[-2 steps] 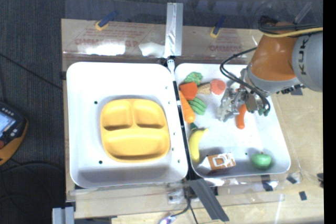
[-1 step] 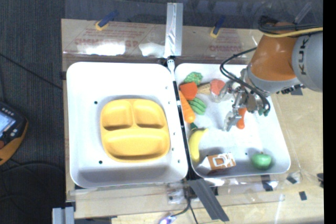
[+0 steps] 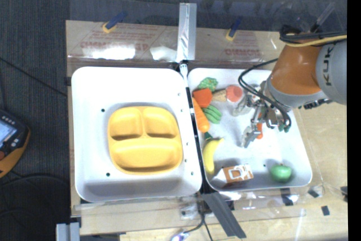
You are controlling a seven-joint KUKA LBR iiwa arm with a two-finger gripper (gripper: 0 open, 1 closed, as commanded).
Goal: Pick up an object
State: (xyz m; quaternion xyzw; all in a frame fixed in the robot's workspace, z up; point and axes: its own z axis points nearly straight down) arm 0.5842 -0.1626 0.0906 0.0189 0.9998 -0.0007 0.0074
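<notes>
Hovering over the right bin (image 3: pixel 299 144), the arm (image 3: pixel 307 73) hides its far corner.

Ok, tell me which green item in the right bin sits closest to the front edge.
The green apple, in the right bin's front right corner. The green vegetables and leafy green piece lie further back, by the divider.

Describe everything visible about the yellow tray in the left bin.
The tray is a glossy yellow plastic-looking plate with rounded corners, divided by raised ridges into three compartments: two smaller ones on the far side and one wide one on the near side. All three look bare. It lies flat, right side up, roughly centred on the floor of the left bin, turned slightly askew to the bin's walls and clear of them. Nothing else touches it; the gripper is over the right bin.
</notes>
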